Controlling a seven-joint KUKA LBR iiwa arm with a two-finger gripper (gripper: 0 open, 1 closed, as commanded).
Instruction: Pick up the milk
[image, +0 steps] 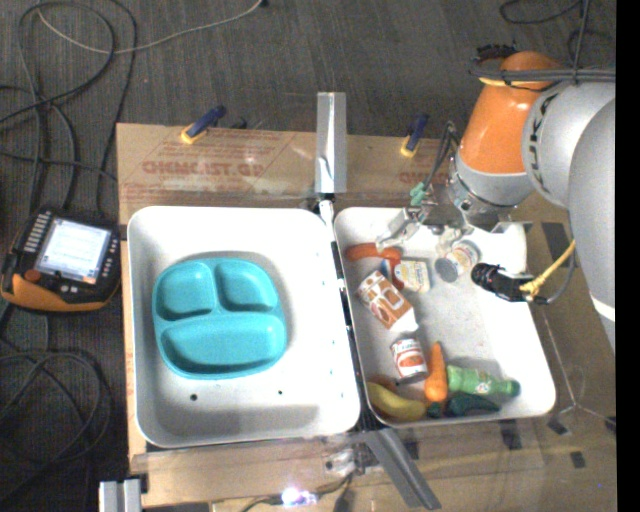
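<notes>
The milk (385, 300), a small, light, stiff carton lying tilted, looks best pinched across its 2 flat sides; the claw's (430, 222) state I cannot tell.

My target, the milk carton (385, 299), lies tipped on its side in the right bin (510, 340), close to that bin's left wall and nearer its far edge than its near one. It is a small box, brown-orange with white markings and a pale end, lying at a slant, its long axis running from the far left toward the near right.
</notes>
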